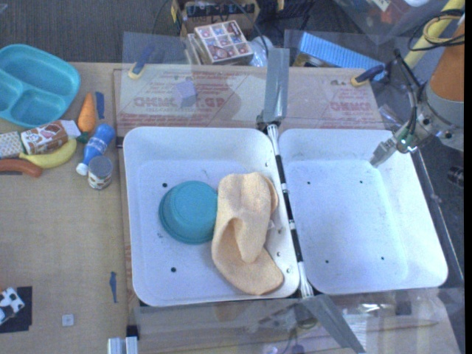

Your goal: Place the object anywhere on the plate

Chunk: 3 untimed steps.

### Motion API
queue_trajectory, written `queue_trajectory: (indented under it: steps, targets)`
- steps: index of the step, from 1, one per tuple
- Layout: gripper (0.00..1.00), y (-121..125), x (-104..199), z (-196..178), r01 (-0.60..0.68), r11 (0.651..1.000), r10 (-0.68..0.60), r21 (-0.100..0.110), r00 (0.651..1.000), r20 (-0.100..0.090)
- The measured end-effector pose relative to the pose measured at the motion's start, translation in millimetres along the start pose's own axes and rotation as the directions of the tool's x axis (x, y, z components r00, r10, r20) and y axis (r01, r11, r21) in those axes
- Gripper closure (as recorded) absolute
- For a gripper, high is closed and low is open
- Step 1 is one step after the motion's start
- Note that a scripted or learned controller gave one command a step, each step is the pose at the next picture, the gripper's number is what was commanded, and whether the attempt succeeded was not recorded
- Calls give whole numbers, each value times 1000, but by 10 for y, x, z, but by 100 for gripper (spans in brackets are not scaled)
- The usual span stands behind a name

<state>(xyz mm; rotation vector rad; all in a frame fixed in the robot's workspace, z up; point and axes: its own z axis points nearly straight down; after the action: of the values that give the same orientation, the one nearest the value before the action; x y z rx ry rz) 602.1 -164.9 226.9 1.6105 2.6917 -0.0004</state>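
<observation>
- Currently the gripper [386,152] hangs over the right bin's [413,271] upper right corner; whether its fingers are spread or pressed together I cannot tell.
- Yellow cloth [247,234] lies in the left bin [147,271], apparently overlapping the teal plate [186,211] beside it.

My arm [442,105] is grey with a wide orange band [451,68] near the top, yellow and black cables [435,32] loop beside it, and at the end sits my small gripper [385,153] with thin, pale grey metal fingers [381,155].
</observation>
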Motion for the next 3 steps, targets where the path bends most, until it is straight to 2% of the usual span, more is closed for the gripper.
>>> queue_trajectory:
  steps: [1, 2, 3]
  targets:
    - [100, -325, -500, 170, -77, 997, 77, 0, 997, 1]
    - [100, -762, -277, -268, -250, 968, 250, 5, 968, -4]
    - [100, -1221, -17, -202, -7, 1000, 7, 3, 1000, -5]
